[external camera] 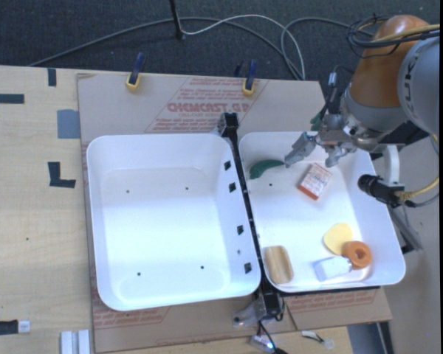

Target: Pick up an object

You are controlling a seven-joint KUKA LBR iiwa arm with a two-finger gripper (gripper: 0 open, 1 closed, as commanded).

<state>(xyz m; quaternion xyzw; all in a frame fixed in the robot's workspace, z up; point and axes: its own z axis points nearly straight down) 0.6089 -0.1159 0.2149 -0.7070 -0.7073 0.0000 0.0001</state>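
Note:
My gripper [315,152] hangs over the back of the right bin [384,227] with its fingers spread open and nothing between them. Just below and right of its fingertips lies a small orange and white box [314,181]. A green curved object [263,168] lies to the gripper's left near the bin divider. At the front of the right bin sit a tan wooden block [277,263], a yellow disc [337,236], an orange ring [356,254] and a pale white-blue block [330,269].
The left bin [162,220] stands beside the right one, split off by a black clipped divider [240,205]. Both rest on a cardboard sheet [184,102] held by two clamps. Cables run across the dark floor behind.

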